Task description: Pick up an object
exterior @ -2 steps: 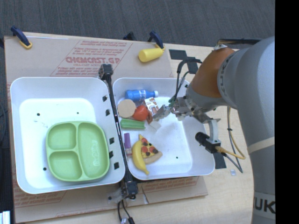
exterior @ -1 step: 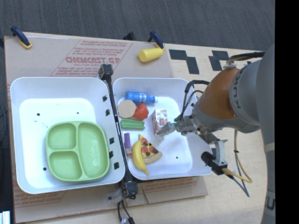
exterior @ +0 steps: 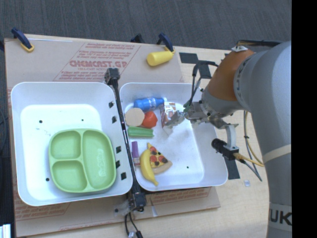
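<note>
Nearest the camera, the green divided plate (exterior: 81, 160) lay in the left bin (exterior: 22, 133). In the right bin (exterior: 210, 170), banana (exterior: 146, 166) and pizza slice (exterior: 159, 158) sat up front! Further back, green stick (exterior: 140, 132), tomato (exterior: 150, 119), round disc (exterior: 133, 116), blue bottle (exterior: 148, 103). The gripper (exterior: 173, 119) was down at a shiny wrapped packet (exterior: 171, 112), fingers about it, though whether they gripped it couldn't be told. Approach or grasp stage, I'd say; next comes closing firmly and lifting straight. On the cardboard sheet (exterior: 99, 58) behind, by a yellow piece (exterior: 159, 58), the print read "CHEMCAST GP".
</note>
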Robot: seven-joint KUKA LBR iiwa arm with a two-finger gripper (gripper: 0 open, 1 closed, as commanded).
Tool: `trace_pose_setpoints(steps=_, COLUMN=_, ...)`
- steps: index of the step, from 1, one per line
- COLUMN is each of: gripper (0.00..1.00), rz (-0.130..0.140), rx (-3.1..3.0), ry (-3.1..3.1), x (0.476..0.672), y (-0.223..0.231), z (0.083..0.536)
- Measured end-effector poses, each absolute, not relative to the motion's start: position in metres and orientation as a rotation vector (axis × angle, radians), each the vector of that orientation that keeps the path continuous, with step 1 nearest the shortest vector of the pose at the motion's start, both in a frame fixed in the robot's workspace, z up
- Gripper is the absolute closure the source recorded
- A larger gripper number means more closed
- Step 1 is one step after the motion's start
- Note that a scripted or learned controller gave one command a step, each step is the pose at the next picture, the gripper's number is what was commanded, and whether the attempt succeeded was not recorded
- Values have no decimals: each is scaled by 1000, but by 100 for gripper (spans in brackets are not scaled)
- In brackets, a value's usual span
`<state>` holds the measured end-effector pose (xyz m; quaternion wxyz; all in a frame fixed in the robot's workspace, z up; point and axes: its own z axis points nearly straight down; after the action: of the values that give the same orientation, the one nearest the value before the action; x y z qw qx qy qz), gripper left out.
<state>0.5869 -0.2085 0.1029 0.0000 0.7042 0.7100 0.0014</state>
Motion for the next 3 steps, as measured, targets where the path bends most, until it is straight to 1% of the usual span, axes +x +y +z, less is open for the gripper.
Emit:
trace_pose_setpoints(steps=1, gripper=0, rz=24, rx=2195, ry=2208, x=520, y=-213, z=105)
trace_pose_setpoints(steps=2, gripper=0, rz=11, rx=2199, ry=2212, x=565, y=-182, z=104)
trace_pose_setpoints(steps=3, gripper=0, rz=-2, rx=2218, ry=2227, x=495, y=-212, z=92)
